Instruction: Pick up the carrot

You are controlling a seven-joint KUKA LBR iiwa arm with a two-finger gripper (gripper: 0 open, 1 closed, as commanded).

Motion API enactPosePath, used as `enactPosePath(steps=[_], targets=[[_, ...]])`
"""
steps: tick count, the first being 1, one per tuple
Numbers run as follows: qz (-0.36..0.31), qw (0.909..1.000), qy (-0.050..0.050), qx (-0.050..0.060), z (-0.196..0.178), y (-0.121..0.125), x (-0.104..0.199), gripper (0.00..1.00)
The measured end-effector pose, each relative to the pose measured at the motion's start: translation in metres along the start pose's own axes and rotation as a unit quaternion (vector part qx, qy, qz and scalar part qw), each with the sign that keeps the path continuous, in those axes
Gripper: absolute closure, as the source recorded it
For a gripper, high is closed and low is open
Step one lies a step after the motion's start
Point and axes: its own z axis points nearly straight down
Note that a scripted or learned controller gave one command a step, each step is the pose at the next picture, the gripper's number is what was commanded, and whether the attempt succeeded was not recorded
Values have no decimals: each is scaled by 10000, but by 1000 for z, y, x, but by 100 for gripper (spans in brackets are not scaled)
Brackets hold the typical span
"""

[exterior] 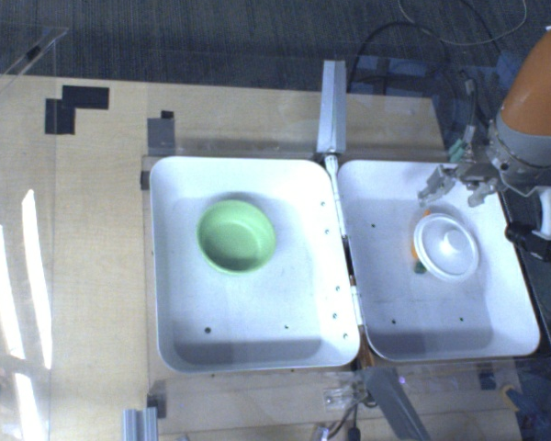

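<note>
The carrot (415, 250) shows as a small orange and green sliver at the left edge of a white bowl (447, 245) turned upside down in the right bin (395, 320); most of it is hidden under the bowl. My gripper (458, 186) hangs above the far right part of that bin, just beyond the bowl, with its fingers spread apart and nothing between them. It is up and to the right of the carrot, apart from it.
A green bowl (237, 235) sits in the left bin (230, 338). A metal divider post (331, 108) stands between the bins at the back. Cables run behind the right bin, and the arm's orange band (540, 90) is at the right.
</note>
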Motion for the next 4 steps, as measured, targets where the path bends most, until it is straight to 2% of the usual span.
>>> enactPosePath(steps=[1,2,3,4], targets=[[-209,9997,-15,-99,92,-16,35,0],[-1392,9895,-126,-367,103,-43,9,0],[-2474,9684,-171,-273,106,-28,0,0],[-2986,9541,-148,-178,109,-18,-15,0]])
